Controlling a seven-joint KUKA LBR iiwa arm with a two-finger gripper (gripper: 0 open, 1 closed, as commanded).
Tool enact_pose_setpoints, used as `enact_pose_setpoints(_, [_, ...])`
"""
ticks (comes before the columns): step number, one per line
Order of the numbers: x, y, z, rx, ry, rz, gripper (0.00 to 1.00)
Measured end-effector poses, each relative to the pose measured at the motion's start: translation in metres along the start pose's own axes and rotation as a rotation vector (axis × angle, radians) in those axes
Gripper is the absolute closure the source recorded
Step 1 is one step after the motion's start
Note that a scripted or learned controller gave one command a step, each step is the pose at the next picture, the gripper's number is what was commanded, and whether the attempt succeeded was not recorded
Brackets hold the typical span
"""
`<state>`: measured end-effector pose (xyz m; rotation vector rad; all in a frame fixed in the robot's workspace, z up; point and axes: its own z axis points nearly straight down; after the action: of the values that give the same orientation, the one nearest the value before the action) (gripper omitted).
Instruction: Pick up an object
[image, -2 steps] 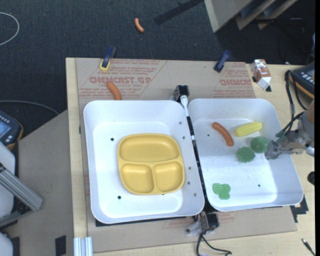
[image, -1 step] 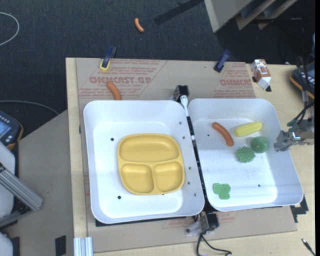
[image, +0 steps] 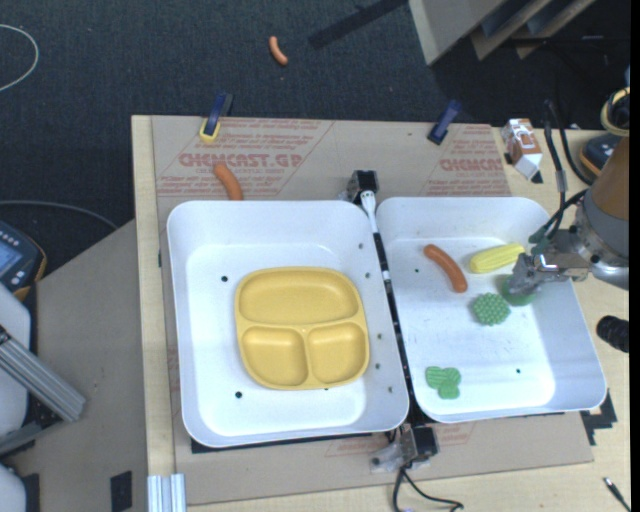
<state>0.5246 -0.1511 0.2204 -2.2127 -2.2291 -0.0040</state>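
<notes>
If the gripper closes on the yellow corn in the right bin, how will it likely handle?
The corn looks rounded and elongated, so it may roll sideways when nudged. It appears to be a small toy, probably light. Its smooth-looking surface could slip from the gripper.

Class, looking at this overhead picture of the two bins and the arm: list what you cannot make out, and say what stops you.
1. Gripper in the camera view: its fingers are small and blurred, so open or shut is unclear.
2. Whether it touches the green round toy or the corn: too small to tell.
3. The arm: cut off by the right edge.
4. Writing on the board: partly covered by the left bin.
</notes>
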Motion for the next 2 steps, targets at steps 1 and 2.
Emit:
enact_pose_setpoints(1, [0.058,0.014,-0.005,-0.002,-0.002,0.000,1.00])
enact_pose_setpoints(2, [0.106,0.032,0.005,-0.001,-0.002,0.002,1.00])
